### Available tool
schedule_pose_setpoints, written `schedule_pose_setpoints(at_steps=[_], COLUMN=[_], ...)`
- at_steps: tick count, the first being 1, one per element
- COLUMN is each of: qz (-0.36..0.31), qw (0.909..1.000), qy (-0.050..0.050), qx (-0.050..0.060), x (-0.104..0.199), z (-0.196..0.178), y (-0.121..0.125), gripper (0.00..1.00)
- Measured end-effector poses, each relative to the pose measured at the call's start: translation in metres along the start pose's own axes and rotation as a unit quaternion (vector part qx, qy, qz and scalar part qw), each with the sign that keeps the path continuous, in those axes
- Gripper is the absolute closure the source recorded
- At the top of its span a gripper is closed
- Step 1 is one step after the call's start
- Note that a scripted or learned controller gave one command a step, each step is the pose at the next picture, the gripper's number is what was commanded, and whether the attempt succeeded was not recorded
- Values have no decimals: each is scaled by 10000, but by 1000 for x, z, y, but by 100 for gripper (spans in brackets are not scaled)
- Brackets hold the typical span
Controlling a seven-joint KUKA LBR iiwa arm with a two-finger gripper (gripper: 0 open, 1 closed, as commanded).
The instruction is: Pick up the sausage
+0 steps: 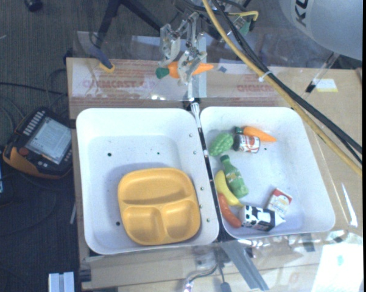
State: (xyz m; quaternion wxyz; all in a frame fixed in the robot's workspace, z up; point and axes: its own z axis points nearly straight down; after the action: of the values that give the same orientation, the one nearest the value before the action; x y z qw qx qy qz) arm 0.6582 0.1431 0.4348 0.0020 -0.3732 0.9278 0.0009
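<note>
- A yellow divided tray (pixel 160 207) lies in the left bin (pixel 94 135), toward its front edge. It plays no part in the task, so nothing threatens it.
- The gripper (pixel 184 58) hangs above the back edge of the bench (pixel 134 81), beyond both bins, near the rim where they meet. An orange and green carrot-shaped toy (pixel 181 70) sits between its fingers, so it is closed on the wrong item. Reaching for the target with that toy in hand would likely fail.
- The sausage (pixel 229 212), reddish orange, lies in the right bin (pixel 304 139) near its front left corner, close to the left wall.
- A yellow banana (pixel 224 188) touches the sausage on its back side, and a black and white carton (pixel 258 218) lies just beside it on the right. A finger could land on either and grab or push the wrong piece.
- The nearby wall leaves little room for a finger, so a jam or a glancing miss seems possible.
</note>
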Motion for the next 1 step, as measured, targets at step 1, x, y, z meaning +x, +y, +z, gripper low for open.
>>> schedule_pose_setpoints(at_steps=[1], qz=[-1049], qw=[9945], qy=[2], qx=[-13], x=[-62], z=[141], y=[57], gripper=[100])
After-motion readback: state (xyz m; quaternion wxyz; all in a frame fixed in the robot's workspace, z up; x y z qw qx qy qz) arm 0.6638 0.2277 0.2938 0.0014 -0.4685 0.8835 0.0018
